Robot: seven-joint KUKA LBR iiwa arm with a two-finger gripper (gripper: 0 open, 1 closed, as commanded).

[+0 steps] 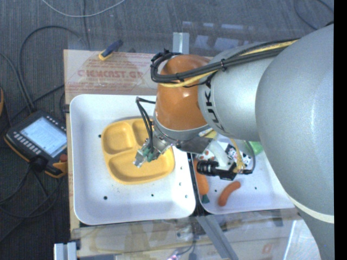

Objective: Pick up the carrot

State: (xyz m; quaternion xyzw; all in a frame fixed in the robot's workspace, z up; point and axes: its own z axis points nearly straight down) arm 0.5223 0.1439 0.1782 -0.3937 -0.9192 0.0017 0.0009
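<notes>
Fingers (pixel 144 157) hang over the yellow divided tray (pixel 120 140) in the left bin (pixel 87 199), above its lower right part. Opening: cannot tell from this angle, the tips read as one small greenish cluster. No carrot at them.

Carrot (pixel 202 187) lies in the right bin (pixel 260 203), just beside the wall shared with the left bin, upper end hidden under my wrist. Long axis runs roughly top to bottom of the view. A redder, curved piece (pixel 229 193) lies near it, further right; I take the paler tapered one as the target.

Key relation: carrot is to the view's right of the fingers and a little lower, across the dividing wall.

Pose: wrist bent down and leftward, orange band above the tray's right edge, forearm overhanging the right bin.
</notes>
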